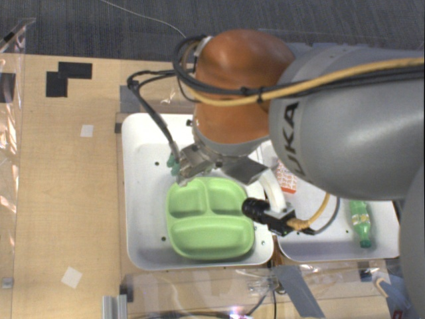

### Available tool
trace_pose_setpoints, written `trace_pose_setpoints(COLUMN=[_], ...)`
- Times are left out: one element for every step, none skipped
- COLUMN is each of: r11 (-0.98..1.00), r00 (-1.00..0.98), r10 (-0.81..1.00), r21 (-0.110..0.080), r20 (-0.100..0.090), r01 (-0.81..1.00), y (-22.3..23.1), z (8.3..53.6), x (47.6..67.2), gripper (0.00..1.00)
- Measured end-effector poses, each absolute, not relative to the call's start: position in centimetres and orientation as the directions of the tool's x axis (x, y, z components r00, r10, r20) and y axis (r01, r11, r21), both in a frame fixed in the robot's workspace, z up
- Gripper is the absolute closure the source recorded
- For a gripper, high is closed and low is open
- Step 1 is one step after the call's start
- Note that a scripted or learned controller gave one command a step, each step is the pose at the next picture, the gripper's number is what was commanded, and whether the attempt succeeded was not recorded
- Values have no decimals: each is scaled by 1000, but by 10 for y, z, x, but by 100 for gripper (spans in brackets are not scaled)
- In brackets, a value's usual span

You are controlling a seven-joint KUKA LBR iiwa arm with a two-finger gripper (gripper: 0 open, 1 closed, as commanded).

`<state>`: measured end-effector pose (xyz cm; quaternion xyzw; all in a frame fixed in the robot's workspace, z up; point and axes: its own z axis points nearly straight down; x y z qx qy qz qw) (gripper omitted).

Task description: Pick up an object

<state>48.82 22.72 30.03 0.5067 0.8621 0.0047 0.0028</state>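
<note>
We note the arm (319,105) reaching in from the right, its grey body and orange band covering most of the upper half of the left bin (143,198) and much of the right bin (332,248). The gripper (182,165) sits low over the left bin, near its middle, just above the far edge of a green divided tray (209,218). The tray lies flat in the near half of the left bin, close to the near right corner, compartments facing up. We cannot tell how the gripper is set, as the wrist hides it from above. A green bottle (359,223) lies in the right bin near its right edge. A white item with red print (285,178) shows partly under the arm at the bins' shared edge.
</note>
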Motion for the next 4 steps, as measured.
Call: trace_pose_setpoints(r11=[642, 79, -228, 104], r00=[-642, -79, 228, -104], r10=[767, 997, 974, 995], r21=[4, 0, -1, 2], r20=[-2, 0, 1, 1], r01=[767, 997, 974, 995], y=[174, 193, 227, 235], z=[261, 223, 194, 215], x=[488, 487, 492, 487], gripper=[100, 100, 100, 100])
